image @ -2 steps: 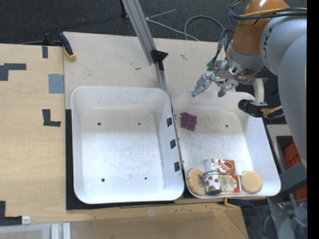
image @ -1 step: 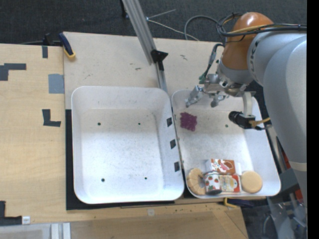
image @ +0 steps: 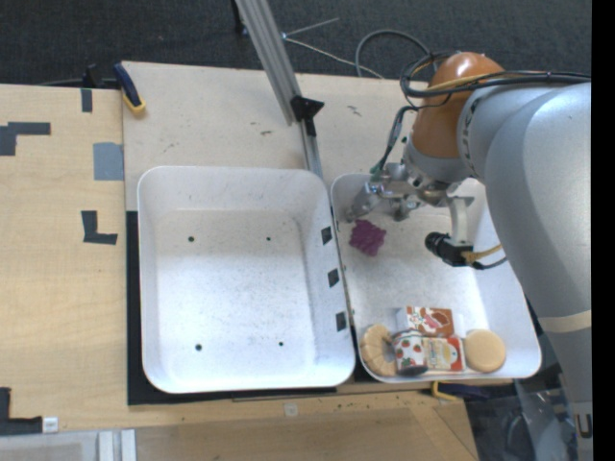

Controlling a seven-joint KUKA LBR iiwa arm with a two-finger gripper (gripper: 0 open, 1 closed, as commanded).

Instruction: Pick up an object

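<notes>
light: bright, even | shadows: soft | focus: slightly blurred

I see the wooden counter [image: 58, 286] carrying two white bins side by side, left bin [image: 154, 257] and right bin [image: 514, 339], on a black mat [image: 133, 305].

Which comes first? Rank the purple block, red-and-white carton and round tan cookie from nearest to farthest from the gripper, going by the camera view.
Measured from the gripper, at the right bin's far left corner:
1. Purple block, just below the gripper, in the right bin's upper left.
2. Red-and-white carton, at the right bin's near edge, toward the middle.
3. Round tan cookie, at the near right corner, just past the carton.
</notes>
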